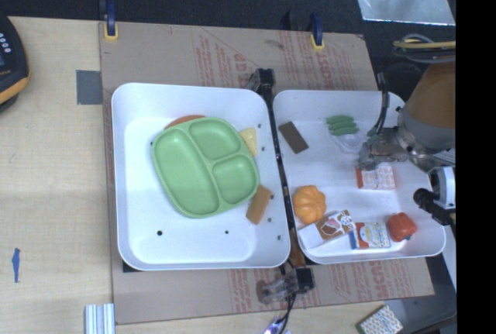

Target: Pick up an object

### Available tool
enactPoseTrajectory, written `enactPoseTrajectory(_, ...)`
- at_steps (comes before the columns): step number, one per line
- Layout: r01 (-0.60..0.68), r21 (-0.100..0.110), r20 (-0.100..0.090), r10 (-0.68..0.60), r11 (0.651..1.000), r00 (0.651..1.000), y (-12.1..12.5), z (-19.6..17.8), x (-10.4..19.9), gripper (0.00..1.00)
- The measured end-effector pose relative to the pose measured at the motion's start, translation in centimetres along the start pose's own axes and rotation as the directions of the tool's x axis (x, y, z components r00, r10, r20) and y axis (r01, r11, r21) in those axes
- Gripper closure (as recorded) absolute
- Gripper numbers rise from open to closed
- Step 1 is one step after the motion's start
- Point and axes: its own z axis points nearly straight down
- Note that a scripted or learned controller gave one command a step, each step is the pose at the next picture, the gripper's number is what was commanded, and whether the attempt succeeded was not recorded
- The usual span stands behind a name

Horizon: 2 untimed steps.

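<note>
Claw (377,156) position: low over the right bin (325,101), just above a small red-and-white packet (377,179) near the bin's right side. Claw state cannot be determined from the camera view. The packet is judged the likeliest target, since it lies closest below the wrist. It appears flat and thin, with a pale face and red print, lying flush on the bin floor. For a clean pick, centre on the packet, descend until contact with the floor, then close across its shorter side; a flat item gives little edge to catch, so a shallow approach risks a miss. Nearby items: 1 green piece (341,124) behind the claw, 1 red object (401,226) and 1 carton (350,230) along the front wall, 1 orange pumpkin (309,204) well to the left.
</note>
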Motion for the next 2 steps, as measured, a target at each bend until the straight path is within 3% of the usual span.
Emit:
enactPoseTrajectory(1, 0.002, 0.005, -0.006, -0.002, 1.000, 1.000, -1.49, -11.49, 5.45, 1.00)
enactPoseTrajectory(2, -0.001, 0.012, -0.006, 0.001, 1.000, 1.000, -1.54, -10.90, 5.24, 0.00)
